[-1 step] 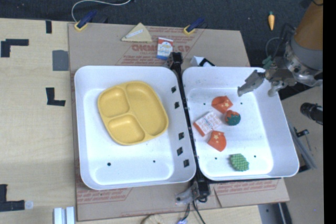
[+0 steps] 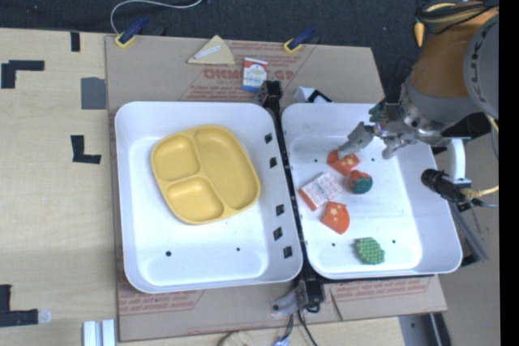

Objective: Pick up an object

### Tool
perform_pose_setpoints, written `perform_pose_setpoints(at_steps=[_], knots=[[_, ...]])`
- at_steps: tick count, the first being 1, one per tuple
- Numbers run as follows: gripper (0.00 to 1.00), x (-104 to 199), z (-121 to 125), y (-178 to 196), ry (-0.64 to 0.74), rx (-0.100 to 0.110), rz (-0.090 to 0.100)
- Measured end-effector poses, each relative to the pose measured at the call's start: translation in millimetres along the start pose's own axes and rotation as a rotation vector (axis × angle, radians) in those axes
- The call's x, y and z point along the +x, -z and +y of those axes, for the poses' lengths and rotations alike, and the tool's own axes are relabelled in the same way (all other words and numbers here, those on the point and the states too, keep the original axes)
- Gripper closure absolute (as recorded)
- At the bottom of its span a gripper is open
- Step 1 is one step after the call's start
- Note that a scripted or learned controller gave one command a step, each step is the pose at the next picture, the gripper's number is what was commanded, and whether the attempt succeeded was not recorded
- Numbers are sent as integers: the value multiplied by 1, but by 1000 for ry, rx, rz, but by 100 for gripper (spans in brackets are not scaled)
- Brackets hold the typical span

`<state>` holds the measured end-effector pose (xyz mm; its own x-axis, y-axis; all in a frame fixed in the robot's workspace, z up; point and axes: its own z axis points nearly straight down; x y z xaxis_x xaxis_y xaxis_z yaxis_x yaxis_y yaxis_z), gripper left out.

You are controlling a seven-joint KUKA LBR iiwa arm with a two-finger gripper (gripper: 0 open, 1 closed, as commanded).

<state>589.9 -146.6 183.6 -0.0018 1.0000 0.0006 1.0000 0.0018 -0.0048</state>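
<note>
Fig. legend, overhead slant view. You see two shallow white bins side by side on a cardboard sheet (image 2: 340,69): left bin (image 2: 142,255) and right bin (image 2: 430,255), w/ a black divider strip (image 2: 284,190) btwn them.

Left bin: a yellow three-compartment plate (image 2: 204,173) lies flat, roughly centred.

Right bin: five small objs. Note an orange-red piece (image 2: 343,161) toward the bin's middle; a dark teal ball (image 2: 361,184) just beside it, lower right; a red-and-white packet (image 2: 321,191) to the left of the ball; a red-orange wedge (image 2: 336,216) just below the packet; a green knobbly piece (image 2: 370,251) near the front wall, apart from the rest.

Arm: enters from the right, orange band above the wrist. Gripper (image 2: 369,143) sits over the right bin's upper part, one finger (image 2: 354,142) angled down-left toward the orange-red piece, tip just above it. You see nothing btwn the fingers; whether the jaws are spread or closed can't be told from this angle.

Behind the bins: a small red-and-white carton (image 2: 255,74) and a tan triangular piece (image 2: 213,52) rest on the cardboard.
</note>
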Motion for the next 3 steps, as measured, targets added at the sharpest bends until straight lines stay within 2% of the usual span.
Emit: perform_pose_setpoints(at_steps=[1,2,3], knots=[[0,-8,41,-93,0,-5,-2],[100,-7,41,-84,1,-2,-1],[0,-7,41,-84,1,-2,-1]])
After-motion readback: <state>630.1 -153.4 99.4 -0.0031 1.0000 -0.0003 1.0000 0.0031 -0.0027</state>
